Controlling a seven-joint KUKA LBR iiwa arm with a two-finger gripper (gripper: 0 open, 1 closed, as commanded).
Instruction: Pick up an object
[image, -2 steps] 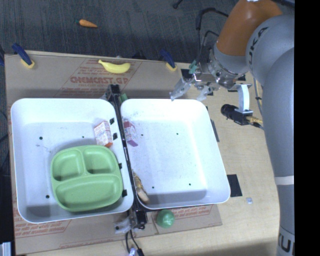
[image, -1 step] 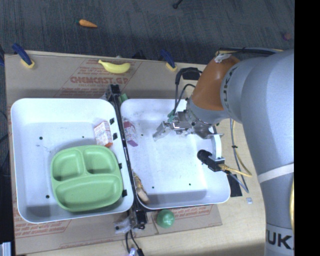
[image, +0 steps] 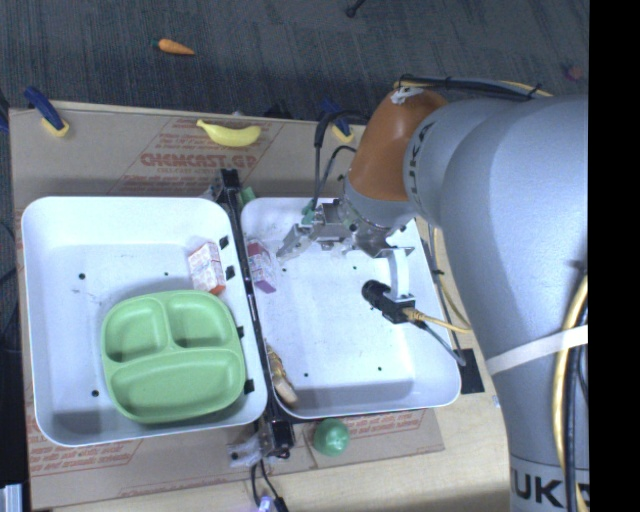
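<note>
Gripper (image: 312, 232), upper left of right bin (image: 340, 385): finger spread cannot be told; nothing seen held.
Nearest candidate: small packet with purple edge (image: 260, 266), at about 8 o'clock from the gripper, near, lying against the bin's left wall, long axis roughly 12-to-6. Farther out at 8 o'clock, in the left bin (image: 60, 300): red-and-white carton (image: 206, 266), then green divided tray (image: 174, 352).
</note>
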